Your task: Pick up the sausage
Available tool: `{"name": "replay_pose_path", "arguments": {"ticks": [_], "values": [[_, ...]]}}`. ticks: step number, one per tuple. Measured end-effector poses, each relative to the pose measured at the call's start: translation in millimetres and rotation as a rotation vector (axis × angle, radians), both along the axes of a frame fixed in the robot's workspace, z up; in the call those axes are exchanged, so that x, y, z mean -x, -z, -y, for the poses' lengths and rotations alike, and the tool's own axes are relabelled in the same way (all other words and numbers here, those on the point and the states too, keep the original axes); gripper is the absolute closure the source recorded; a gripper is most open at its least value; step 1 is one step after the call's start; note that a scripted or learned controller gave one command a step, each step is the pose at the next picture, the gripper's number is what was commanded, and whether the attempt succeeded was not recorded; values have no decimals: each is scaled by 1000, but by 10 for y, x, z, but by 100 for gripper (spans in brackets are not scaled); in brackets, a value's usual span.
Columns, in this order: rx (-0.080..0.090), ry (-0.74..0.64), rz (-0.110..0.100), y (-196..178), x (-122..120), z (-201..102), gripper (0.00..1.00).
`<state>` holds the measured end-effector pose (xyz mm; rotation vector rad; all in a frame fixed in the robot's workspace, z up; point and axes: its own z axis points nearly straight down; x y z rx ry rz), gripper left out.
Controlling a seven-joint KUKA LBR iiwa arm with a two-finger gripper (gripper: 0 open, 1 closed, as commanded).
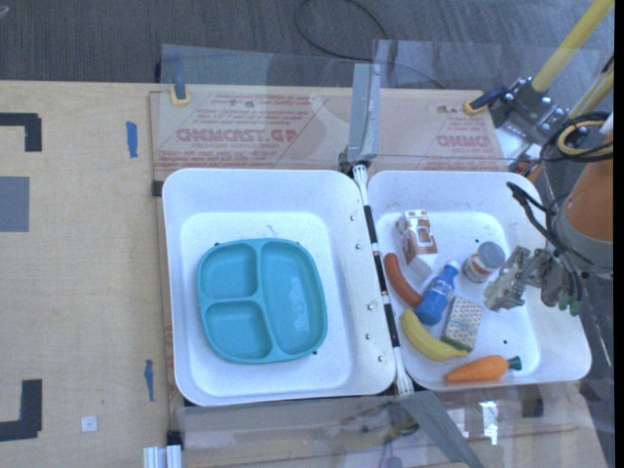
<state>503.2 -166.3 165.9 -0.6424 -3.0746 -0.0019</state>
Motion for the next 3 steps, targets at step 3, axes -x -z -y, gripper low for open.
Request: {"name": "replay_pose_path", "arguments": {"ticks": [3], "values": [[-1,-710,1,341,195,248,100]]}}
